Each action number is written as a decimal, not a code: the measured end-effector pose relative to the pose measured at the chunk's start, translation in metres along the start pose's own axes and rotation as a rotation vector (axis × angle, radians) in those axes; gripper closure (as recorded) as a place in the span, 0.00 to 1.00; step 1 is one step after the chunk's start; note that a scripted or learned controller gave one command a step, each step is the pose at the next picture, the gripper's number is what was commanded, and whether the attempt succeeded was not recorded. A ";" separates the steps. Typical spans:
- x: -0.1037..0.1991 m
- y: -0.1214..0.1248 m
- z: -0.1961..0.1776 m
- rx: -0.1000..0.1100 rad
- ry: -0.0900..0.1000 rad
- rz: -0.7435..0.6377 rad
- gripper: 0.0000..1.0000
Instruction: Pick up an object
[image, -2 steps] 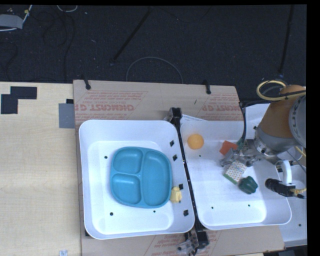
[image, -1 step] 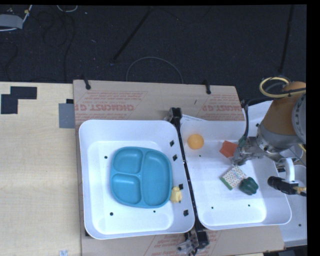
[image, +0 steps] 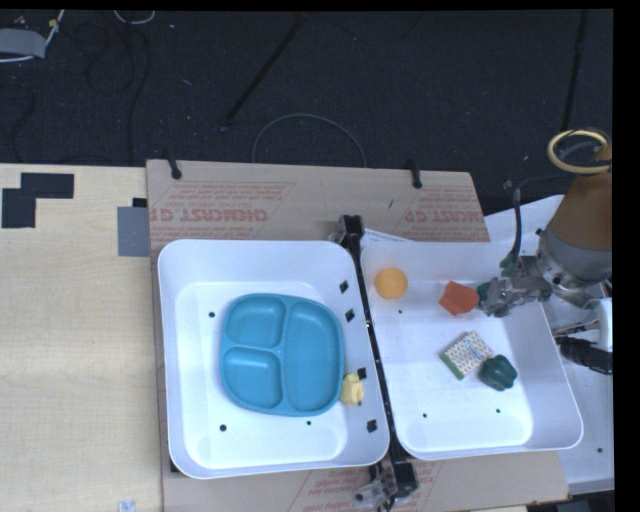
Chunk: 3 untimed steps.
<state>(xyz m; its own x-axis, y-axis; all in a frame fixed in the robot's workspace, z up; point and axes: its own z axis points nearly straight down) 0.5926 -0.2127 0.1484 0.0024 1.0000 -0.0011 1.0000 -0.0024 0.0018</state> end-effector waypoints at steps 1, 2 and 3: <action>0.007 0.007 -0.057 -0.002 0.000 -0.004 1.00; -0.001 0.013 -0.106 -0.002 -0.001 -0.006 1.00; 0.047 0.004 -0.094 0.005 0.003 -0.006 1.00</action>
<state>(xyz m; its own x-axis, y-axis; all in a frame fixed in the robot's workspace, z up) 0.5970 -0.1657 0.2426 -0.0039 1.0000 0.0024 1.0000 0.0039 -0.0037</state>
